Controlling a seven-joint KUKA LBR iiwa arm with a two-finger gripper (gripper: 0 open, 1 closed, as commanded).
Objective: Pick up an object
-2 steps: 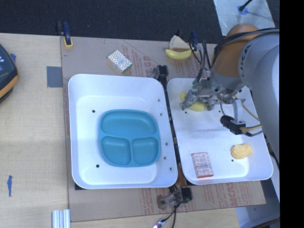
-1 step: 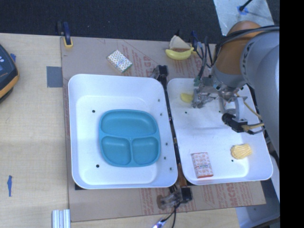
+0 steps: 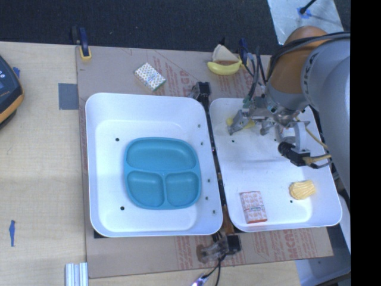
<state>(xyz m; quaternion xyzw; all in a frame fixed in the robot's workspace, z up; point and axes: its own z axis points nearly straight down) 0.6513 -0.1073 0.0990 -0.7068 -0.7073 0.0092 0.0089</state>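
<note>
My gripper (image 3: 239, 122) is low in the back left part of the right bin (image 3: 271, 219), close to the bin's left wall. A small yellowish thing shows right beside its tip, and I cannot tell whether it is held. A red and white packet (image 3: 252, 206) lies flat near the bin's front edge. Towards the front right sits a yellow crinkled piece (image 3: 302, 189). Both are well apart from the gripper.
The left bin (image 3: 98, 159) holds a blue divided plate (image 3: 162, 172). Behind the bins, on the cardboard, lie a yellow banana-like toy (image 3: 224, 66) and a small patterned packet (image 3: 149, 76). The arm covers the right bin's back right corner.
</note>
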